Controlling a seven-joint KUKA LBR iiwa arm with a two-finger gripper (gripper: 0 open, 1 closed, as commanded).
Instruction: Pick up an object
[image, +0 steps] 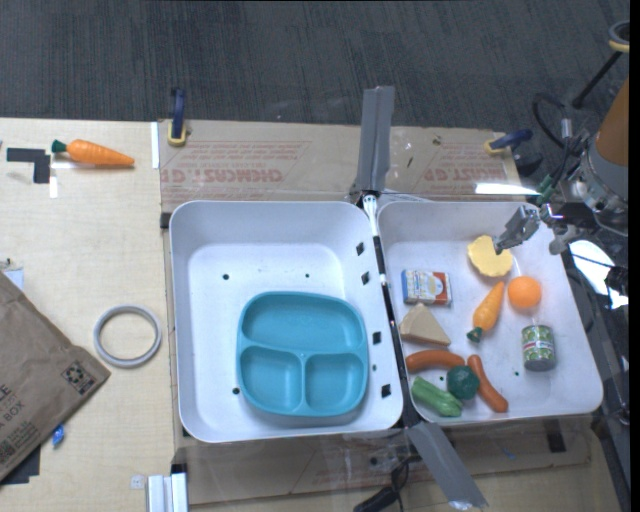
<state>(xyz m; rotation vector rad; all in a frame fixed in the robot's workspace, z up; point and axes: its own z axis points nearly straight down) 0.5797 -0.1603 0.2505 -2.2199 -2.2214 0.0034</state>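
The right bin (580, 330) holds several toy foods: a yellow piece (490, 259), an orange ball (523, 292), a carrot (488, 307), a small box (427, 287), a cheese wedge (424, 325), a sausage (433, 360), a green vegetable (436, 397), a dark green piece (462, 381), an orange-red piece (488, 384) and a small can (538, 347). My gripper (536, 234) hangs over the bin's far right corner, just above and right of the yellow piece. It looks open, with nothing between its fingers.
The left bin (200, 300) holds a teal divided plate (302, 354). On the bench to the left lie a carrot (92, 153), a tape ring (127, 334) and a cardboard box (30, 390). A grey divider post (375, 140) stands between the bins at the back.
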